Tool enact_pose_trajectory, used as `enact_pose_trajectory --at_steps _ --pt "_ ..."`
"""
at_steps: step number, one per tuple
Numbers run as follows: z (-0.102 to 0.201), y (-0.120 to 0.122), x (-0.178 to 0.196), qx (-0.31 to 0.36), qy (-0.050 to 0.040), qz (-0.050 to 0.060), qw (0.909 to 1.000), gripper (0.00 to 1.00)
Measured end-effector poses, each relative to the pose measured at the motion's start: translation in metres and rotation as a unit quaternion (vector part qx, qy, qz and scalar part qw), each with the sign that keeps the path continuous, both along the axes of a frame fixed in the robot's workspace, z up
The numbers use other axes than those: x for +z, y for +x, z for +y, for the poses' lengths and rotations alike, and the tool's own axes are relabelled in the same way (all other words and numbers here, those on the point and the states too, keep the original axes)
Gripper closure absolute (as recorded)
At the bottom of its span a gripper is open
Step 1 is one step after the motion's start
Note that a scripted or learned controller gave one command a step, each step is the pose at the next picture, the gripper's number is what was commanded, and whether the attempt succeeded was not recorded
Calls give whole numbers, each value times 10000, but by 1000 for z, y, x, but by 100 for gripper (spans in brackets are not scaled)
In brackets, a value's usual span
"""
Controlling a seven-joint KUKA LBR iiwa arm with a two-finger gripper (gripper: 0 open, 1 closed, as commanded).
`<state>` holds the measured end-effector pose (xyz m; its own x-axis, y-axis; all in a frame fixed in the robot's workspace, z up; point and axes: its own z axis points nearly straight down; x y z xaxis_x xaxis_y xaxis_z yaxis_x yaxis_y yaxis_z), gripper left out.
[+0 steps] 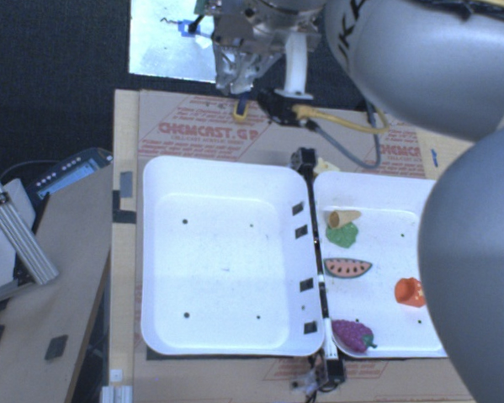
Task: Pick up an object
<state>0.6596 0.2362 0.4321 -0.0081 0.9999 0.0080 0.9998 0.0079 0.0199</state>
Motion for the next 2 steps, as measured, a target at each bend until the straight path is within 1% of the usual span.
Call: enact_pose_trajectory --at_steps 1,2 --pt "-2 -29 -99 -36 -48 133 9999 100" --pt "-3 -49 115 -12 0 -1 10000 100"
